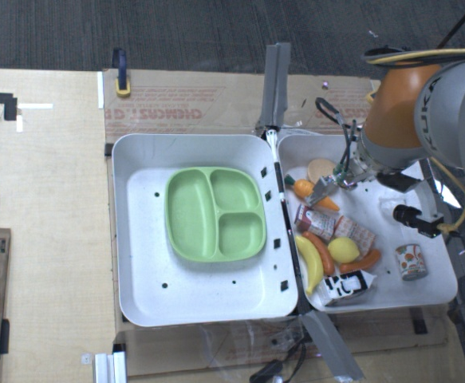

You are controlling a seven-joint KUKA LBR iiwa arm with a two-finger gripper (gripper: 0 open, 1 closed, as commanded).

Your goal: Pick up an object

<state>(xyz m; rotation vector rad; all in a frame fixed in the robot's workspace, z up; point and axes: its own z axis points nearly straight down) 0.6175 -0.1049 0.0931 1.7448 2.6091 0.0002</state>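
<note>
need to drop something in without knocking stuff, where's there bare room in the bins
Left bin: bare floor all round the green divided plate, widest along the front and left walls. Right bin: crowded on its left side, where the banana, lemon, carrot and packets bunch under the gripper; a small bare patch lies between that pile and the small can.

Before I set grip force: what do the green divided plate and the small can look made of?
Green divided plate: probably molded plastic, matte; uniform color, soft rounded ridges, no glare.
Small can: likely metal or toy plastic under a printed label; too small to tell which.
</note>
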